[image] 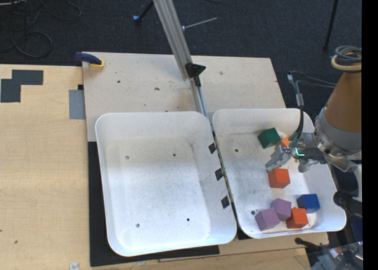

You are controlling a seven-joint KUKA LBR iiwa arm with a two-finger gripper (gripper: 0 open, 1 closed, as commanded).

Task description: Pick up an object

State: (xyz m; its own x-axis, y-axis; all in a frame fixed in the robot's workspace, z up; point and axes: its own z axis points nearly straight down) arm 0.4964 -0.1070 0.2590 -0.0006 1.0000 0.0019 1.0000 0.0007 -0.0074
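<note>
White plastic makes up the two shallow bins, the left bin [118, 145] and the right bin [236, 127], lying side by side on the bench [147, 80]. The arm [345, 106] reaches in from the right over the right bin's far edge, its orange band above the grey wrist, which tilts down and leftward. The gripper [282, 159] hangs low inside the right bin, its grey fingers spread apart with nothing between them. An orange-red cube [279, 178] lies just below the fingertips, close beside them; whether they touch it I cannot tell. A green block [269, 137] sits just up and left of the gripper. Counted in the right bin: two orange-red cubes, the second cube [297, 218] near the front corner, two purple blocks [274, 214] touching each other beside it, one blue block [308, 202], one green.
</note>
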